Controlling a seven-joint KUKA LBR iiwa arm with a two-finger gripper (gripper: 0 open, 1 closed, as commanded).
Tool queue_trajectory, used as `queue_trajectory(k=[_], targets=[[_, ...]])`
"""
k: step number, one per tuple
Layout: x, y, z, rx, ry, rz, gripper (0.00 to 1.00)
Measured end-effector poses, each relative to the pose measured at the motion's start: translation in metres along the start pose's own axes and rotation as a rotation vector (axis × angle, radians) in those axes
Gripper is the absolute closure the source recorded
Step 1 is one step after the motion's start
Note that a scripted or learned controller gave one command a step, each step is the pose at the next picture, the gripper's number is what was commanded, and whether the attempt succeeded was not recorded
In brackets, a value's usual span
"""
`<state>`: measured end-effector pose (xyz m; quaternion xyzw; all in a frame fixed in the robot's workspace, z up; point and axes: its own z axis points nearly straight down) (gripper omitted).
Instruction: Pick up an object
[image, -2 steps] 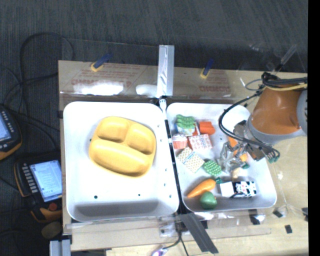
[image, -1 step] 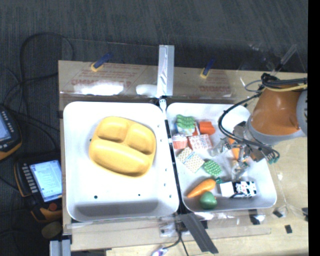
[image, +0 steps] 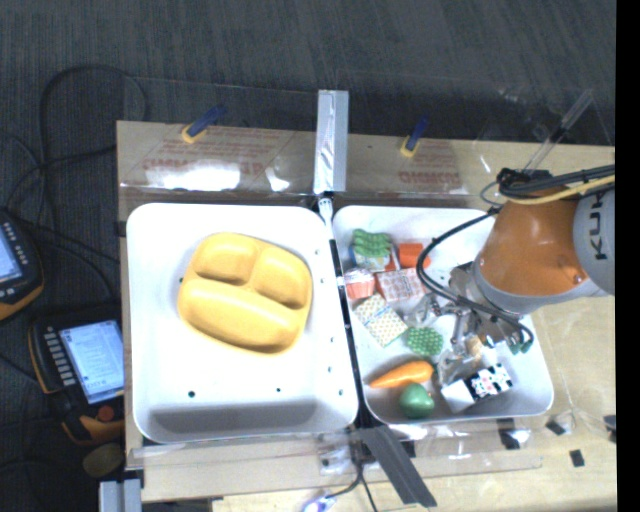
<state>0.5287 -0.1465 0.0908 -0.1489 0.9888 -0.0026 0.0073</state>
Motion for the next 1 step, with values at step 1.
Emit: queue_trajectory(k=[1], targets=[[0.0029,0.0453,-0.0009,0.005,-0.003,0.053,0.0]])
